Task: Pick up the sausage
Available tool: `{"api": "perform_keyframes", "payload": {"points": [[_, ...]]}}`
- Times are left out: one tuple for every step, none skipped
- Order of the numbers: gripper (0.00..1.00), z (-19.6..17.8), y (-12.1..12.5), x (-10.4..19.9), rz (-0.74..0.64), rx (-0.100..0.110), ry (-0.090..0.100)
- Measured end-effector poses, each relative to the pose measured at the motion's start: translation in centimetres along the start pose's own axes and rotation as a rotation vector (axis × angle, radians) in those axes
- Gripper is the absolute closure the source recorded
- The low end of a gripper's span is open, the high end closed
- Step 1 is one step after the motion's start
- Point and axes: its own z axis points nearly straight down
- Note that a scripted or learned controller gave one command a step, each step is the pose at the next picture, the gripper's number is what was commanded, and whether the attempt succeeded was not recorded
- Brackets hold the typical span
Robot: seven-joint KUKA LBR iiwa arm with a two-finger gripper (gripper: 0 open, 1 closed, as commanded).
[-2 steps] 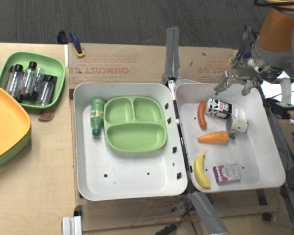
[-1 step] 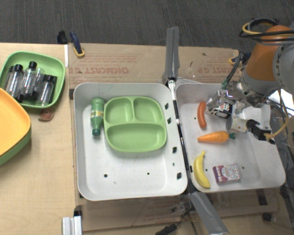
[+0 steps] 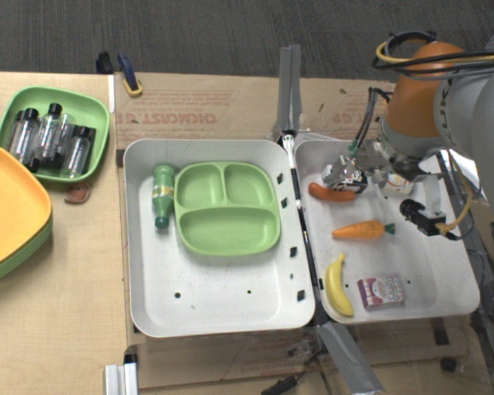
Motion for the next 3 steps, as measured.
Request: {"api": "perform_keyframes", "payload": {"points": [[0.0, 1.9, -5.2, -3.3, 0.157, 0.039, 0.014], [1.0, 1.0, -5.2, -3.4, 0.161, 0.039, 0.014], [1.0, 1.8, -9.2, -0.2, 0.151, 0.04, 0.014]]}}
